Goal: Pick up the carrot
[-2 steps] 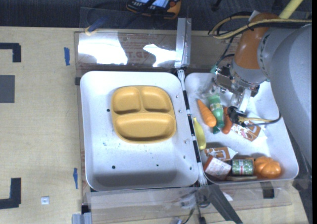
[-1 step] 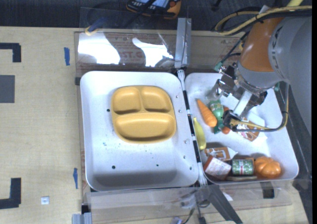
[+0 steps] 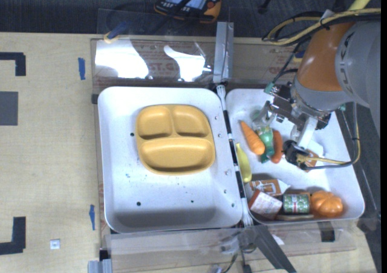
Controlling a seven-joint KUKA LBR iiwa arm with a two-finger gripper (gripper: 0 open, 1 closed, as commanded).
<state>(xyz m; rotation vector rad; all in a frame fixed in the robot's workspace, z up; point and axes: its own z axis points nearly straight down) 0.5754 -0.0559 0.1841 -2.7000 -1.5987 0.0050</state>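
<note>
Lay in the right white bin (image 3: 338, 145): long orange plastic carrot (image 3: 252, 138) with green top, slanted near the bin's left wall, just left of the gripper (image 3: 294, 125). Touching or overlapping it, a second orange-and-green piece (image 3: 272, 144), boundaries hard to separate. Could not tell gripper state, hidden under the wrist and cables. Nothing seen clamped. Reached in from the right, grey arm with orange band (image 3: 326, 54), wrist angled down over the bin. In the left white bin (image 3: 115, 145), a yellow three-compartment tray (image 3: 175, 139).
</note>
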